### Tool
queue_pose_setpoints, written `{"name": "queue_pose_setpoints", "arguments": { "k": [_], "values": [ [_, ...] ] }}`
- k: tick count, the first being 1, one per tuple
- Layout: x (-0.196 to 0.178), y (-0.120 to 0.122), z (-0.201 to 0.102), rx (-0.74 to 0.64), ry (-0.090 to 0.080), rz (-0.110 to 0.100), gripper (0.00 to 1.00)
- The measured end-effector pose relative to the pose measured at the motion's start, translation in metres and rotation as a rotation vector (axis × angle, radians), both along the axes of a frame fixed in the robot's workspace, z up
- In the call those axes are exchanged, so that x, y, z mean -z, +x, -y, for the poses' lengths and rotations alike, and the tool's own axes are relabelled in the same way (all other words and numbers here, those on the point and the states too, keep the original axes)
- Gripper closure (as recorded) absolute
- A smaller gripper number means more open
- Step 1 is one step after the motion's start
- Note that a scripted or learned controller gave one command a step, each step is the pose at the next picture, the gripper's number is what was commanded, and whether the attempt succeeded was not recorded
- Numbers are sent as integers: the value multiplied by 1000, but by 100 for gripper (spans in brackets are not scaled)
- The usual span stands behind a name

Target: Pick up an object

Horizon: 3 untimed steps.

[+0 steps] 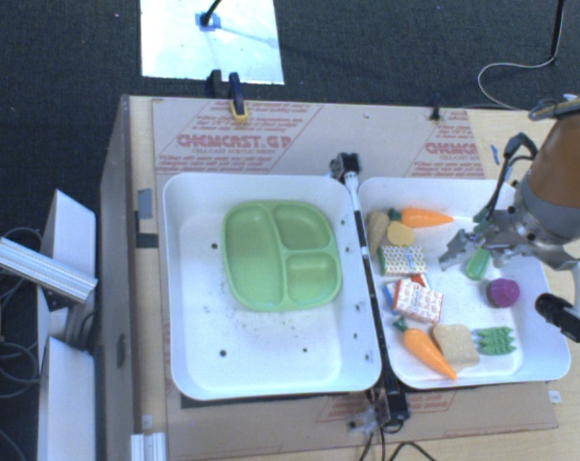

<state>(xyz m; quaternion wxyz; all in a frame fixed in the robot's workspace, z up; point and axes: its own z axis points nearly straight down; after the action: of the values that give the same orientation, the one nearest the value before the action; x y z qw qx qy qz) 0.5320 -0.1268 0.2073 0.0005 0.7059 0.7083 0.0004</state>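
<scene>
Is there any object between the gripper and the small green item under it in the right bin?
Nothing visible stands between them. The gripper is directly over the small green item, which lies on the right bin floor. The purple ball lies beside it toward the front and the upper carrot lies to the left; both are apart from it.

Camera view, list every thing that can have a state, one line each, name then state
green divided plate: flat in the left bin, compartments bare
gripper: low over the right bin, beside a green item; grasp unclear
upper carrot: lying flat
lower carrot: lying flat, against the bread slice
purple item: resting loose
pea pod: lying flat
</scene>
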Motion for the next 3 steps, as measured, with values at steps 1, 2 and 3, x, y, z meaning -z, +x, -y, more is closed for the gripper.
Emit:
{"name": "queue_pose_setpoints", "arguments": {
  "k": [1,2,3],
  "values": [
    [124,30,-15,0,1,-2,0],
    [122,100,-34,2,-7,-11,0],
    [111,100,-36,-1,-3,-14,100]
  ]
}}
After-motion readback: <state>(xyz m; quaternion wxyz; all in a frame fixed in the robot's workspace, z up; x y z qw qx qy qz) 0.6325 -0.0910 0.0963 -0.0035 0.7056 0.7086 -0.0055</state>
